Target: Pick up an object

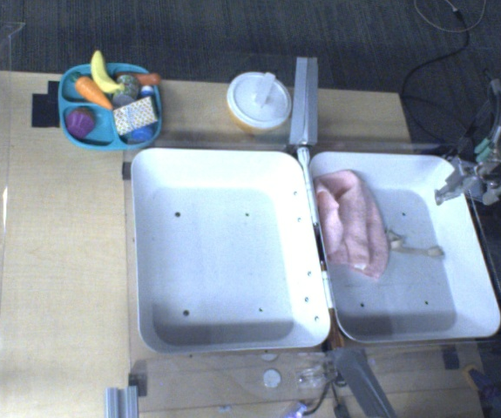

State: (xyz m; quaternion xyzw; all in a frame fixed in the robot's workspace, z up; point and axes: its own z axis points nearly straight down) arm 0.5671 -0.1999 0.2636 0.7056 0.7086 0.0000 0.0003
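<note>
A crumpled pink cloth [351, 222] lies in the right bin [472, 316], against its left wall. To the cloth's right, a small thin tan object [417, 249] rests on the bin floor. My gripper [461, 184] hangs over the right bin's upper right rim, well to the right of the cloth and above the tan object. Nothing is seen held in it.
The left bin [159, 320] sits beside the right one. Behind the bins are a blue tray of toy food [109, 105], a white lidded cup [259, 101] and a grey metal post [305, 103]. Cables [446, 11] trail at the top right.
</note>
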